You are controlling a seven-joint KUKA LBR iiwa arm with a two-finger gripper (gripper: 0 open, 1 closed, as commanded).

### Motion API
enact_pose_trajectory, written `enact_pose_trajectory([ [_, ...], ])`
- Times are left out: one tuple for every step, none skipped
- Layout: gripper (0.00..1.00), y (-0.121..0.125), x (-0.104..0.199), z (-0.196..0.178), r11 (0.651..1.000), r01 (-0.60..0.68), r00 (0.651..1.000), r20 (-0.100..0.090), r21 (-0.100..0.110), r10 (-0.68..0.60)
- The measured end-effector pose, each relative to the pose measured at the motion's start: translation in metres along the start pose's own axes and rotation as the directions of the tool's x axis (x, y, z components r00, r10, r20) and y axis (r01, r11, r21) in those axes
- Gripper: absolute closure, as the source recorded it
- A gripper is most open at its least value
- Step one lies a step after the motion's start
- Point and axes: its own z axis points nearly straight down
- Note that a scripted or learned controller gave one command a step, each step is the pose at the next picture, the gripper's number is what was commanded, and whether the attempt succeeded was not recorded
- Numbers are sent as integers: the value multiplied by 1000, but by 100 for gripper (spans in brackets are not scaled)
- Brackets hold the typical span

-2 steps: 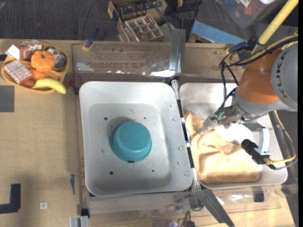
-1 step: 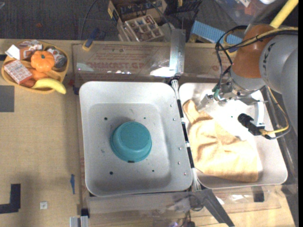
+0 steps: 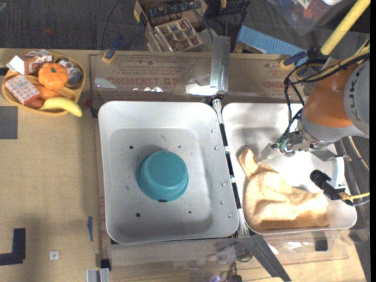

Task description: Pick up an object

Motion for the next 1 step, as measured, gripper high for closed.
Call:
enact_pose_trajectory([
  [0,-76,39,-1,945,326,945,0,-3,-326],
])
